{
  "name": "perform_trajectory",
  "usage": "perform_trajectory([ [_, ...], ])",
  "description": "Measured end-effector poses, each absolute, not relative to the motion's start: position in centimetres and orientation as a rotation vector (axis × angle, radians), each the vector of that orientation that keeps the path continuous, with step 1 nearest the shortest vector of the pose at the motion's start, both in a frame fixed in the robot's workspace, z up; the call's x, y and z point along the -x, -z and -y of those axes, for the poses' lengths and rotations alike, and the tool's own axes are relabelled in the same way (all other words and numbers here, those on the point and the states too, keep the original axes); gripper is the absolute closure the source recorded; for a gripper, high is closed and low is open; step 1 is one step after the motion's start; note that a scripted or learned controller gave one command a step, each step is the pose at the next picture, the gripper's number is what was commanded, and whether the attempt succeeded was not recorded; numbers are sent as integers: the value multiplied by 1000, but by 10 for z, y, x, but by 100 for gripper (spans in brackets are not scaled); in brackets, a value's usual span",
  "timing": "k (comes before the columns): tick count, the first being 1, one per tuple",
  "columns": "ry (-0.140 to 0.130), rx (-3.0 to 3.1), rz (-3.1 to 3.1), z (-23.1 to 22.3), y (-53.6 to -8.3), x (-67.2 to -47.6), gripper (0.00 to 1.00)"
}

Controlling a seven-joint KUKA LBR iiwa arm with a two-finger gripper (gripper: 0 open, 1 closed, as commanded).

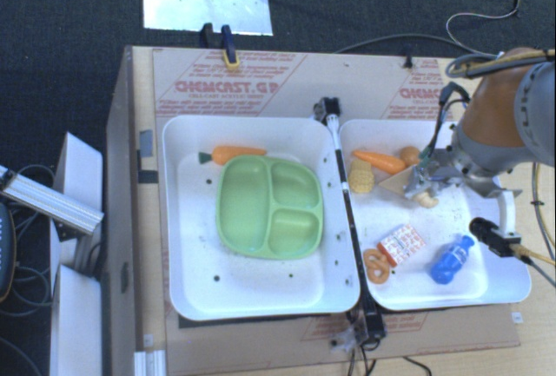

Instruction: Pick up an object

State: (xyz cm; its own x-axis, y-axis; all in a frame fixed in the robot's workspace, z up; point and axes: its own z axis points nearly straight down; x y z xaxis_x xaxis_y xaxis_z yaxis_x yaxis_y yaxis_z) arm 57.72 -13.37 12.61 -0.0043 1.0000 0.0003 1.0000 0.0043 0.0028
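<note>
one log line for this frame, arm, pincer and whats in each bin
arm: over right bin | pincer: low at bin's upper middle, beside carrot | also there: pretzel, blue bottle | left bin: green plate, second carrot

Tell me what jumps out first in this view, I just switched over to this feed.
The green divided plate dominates the left bin, with a carrot lying just behind it. In the right bin, the gripper is down among the toys at the back, near another carrot, while a blue bottle and a pretzel lie toward the front.
</note>
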Motion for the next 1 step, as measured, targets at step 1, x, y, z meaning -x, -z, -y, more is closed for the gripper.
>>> perform_trajectory([
  [1, -3, -2216, -2223, 120, -188, -543, 100],
])
